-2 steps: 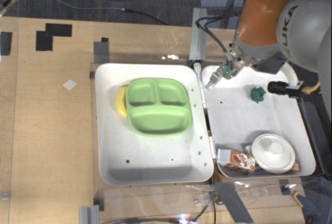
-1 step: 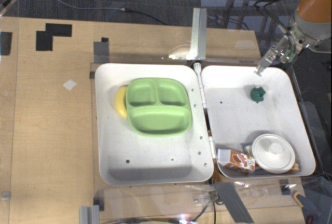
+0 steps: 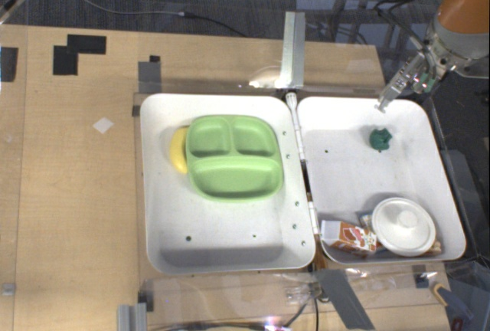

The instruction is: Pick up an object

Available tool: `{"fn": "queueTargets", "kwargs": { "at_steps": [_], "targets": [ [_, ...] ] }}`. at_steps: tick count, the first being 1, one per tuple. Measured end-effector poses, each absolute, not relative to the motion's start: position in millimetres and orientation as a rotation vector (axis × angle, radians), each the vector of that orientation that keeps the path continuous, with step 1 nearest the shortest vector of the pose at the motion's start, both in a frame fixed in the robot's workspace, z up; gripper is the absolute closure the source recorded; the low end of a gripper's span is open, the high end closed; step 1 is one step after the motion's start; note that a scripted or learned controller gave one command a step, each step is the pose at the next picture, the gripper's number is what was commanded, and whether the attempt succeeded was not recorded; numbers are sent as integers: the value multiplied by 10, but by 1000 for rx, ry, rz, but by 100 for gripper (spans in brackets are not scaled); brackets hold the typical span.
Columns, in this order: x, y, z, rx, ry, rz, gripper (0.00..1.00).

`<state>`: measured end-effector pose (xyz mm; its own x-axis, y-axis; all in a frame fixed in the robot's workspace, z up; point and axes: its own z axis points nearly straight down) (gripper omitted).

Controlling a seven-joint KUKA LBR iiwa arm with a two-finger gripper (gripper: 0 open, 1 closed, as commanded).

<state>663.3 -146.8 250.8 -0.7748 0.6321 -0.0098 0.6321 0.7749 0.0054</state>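
A small dark green object [image 3: 380, 139] lies in the right bin [image 3: 337, 168], toward its far right side. My gripper [image 3: 389, 97] hangs at the bin's far right rim, just above and beyond the green object, apart from it, with nothing between its fingers that I can see. A white bowl [image 3: 403, 225] sits at the near right corner of the same bin, with a brown and white packet [image 3: 350, 236] lying beside it on the left. In the left bin [image 3: 161, 191] lies a green divided plate [image 3: 233, 156] with a yellow object [image 3: 178, 150] partly under its left edge.
A metal divider [image 3: 300, 161] runs between the two bins. An upright metal post [image 3: 294, 50] stands behind them. The wooden bench [image 3: 69, 191] spreads out to the left. Cables lie behind the right bin.
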Motion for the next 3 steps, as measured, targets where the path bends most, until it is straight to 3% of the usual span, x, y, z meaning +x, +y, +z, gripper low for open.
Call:
{"fn": "queueTargets", "kwargs": {
  "at_steps": [1, 2, 3],
  "targets": [
    [6277, -1733, 1639, 1301, 2852, 3, 0],
    [6256, -1886, 1253, 757, 3043, 2, 0],
    [6635, -2001, 915, 1500, 2758, 3, 0]
  ]
}}
